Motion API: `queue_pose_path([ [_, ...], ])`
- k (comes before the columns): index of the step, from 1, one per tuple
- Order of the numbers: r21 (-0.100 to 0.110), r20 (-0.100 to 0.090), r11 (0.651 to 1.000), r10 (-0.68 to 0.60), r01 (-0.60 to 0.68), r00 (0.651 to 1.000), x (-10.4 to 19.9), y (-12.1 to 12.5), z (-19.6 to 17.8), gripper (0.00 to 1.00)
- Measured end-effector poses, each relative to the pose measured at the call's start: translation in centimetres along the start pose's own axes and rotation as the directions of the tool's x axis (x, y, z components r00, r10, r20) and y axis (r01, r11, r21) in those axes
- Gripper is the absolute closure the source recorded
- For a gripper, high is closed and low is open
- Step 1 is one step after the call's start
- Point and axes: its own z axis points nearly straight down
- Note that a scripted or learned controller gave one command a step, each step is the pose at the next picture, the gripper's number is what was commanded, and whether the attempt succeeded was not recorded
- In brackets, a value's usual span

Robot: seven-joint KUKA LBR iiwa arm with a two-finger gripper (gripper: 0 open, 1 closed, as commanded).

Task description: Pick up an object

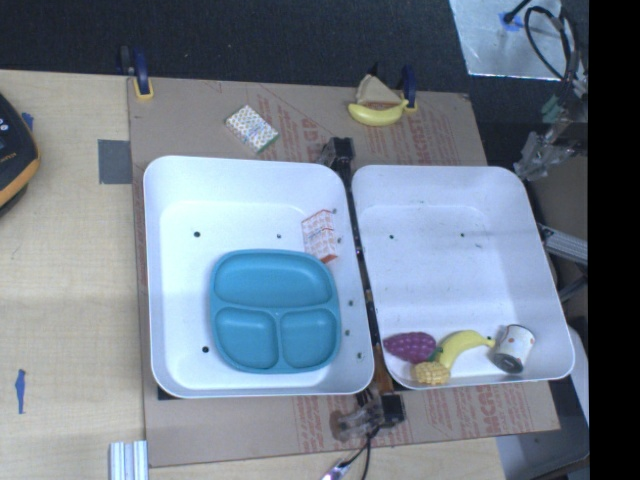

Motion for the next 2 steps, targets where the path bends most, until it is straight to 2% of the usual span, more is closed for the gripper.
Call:
queue_pose_path([
  [1, 0.001, -0.003, 1.000, -0.001, 0.001, 1.000, 11.7, -0.4, 4.7, 1.00],
  [2, -0.001, 0.000, 1.000, 0.002, -0.002, 1.000, 13.9, 2.5, 7.9, 1.00],
])
